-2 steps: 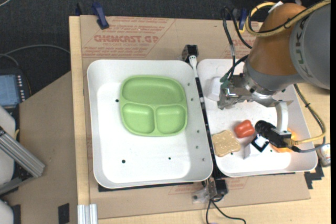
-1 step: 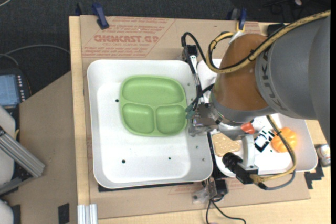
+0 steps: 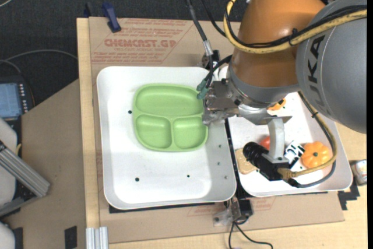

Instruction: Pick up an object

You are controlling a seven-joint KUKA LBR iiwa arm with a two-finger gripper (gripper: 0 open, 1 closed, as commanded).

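Two shallow white bins sat side by side on the tabletop (image 3: pixel 61 125). A green divided plate (image 3: pixel 169 116), with three compartments, lay flat in the upper half of the left bin (image 3: pixel 116 148), well clear of that bin's near wall. The arm (image 3: pixel 280 26) reached in across the right bin (image 3: pixel 337 182), and its fingers (image 3: pixel 208 114) hung at the plate's right rim, close to the wall between the bins. Whether they were open or closed could not be told, nor whether they touched the plate. In the right bin, an orange pumpkin-shaped toy (image 3: pixel 317 153) lay near the right wall, with a white-and-black item (image 3: pixel 294 151) just beside it.
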